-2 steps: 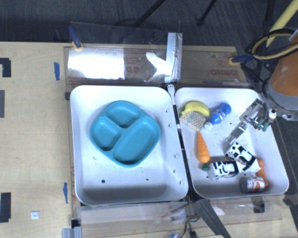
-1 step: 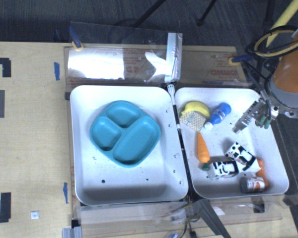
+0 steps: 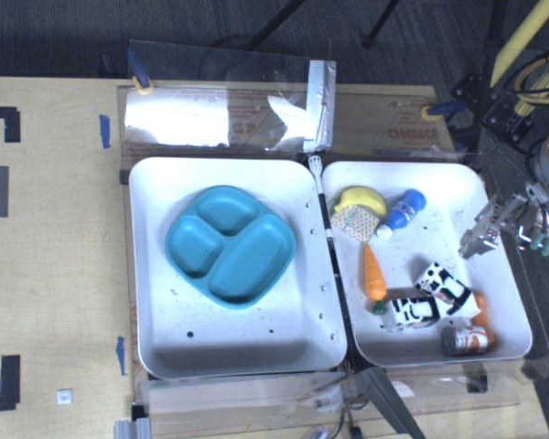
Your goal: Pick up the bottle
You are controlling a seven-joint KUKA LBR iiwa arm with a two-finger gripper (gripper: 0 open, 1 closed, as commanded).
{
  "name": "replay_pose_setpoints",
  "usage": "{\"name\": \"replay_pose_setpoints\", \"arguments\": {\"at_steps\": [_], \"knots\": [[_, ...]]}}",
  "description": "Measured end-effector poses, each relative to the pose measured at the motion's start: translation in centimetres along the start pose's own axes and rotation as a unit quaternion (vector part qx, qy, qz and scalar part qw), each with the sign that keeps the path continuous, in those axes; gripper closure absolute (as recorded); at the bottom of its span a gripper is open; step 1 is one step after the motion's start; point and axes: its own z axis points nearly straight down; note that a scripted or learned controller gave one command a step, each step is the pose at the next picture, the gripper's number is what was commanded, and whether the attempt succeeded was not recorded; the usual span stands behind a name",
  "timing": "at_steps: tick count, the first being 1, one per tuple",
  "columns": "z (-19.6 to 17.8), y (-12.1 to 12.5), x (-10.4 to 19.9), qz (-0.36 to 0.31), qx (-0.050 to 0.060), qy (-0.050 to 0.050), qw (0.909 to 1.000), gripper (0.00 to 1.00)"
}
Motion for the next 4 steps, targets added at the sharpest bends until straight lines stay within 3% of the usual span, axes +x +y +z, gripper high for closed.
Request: {"name": "replay_pose_setpoints", "arguments": {"at_steps": [1,2,3,4], "knots": [[-0.6,-6.9,0.2,-0.102,0.000,0.002,0.9947,1.00],[-13.2,-4.2,1.1,-0.162,0.000,0.001,0.9869,1.00],[-18.5,-0.6,-0.6,0.042,0.000,-0.001,0.9991,1.00],[-18.5,-0.6,-0.6,0.042,0.000,-0.001,0.9991,0.00]]}}
